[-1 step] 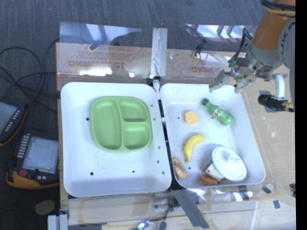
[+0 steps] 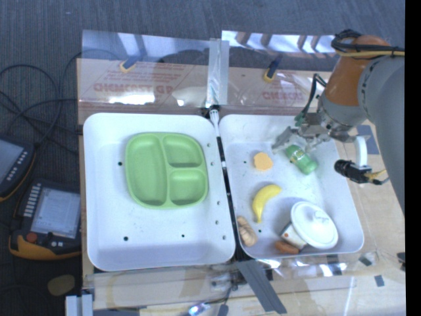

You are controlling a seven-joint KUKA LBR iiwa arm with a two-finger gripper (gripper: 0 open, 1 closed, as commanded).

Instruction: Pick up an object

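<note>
**Risk of a missed or slipping grasp at the far right of the tabletop**

The pincer (image 2: 304, 139) is seen low over the right bin (image 2: 342, 242), near its far edge, just above a small green object (image 2: 303, 160) that looks like a short cylinder lying on its side. The metal fingers (image 2: 284, 139) are spread apart and nothing is held between them; the pincer is released. Whether the green object is touched by them cannot be told.

The green object is judged to be the likely target. Because it seems round, it could be rolled away toward the right wall of the bin when it is pushed from one side only, and the fingers would then close on air. If the descent is made too deep, the bin floor could be struck.

Other things are lying in the same bin: an orange piece (image 2: 263, 161) just beside the target toward the middle of the tabletop, a banana (image 2: 264, 200) nearer the front, a white lidded pot (image 2: 313, 225) at the front right corner, and two small brown items by the front edge. The orange piece could be knocked by a wide finger. In the left bin (image 2: 99, 196) a green divided plate (image 2: 166, 170) is resting, well apart.
</note>
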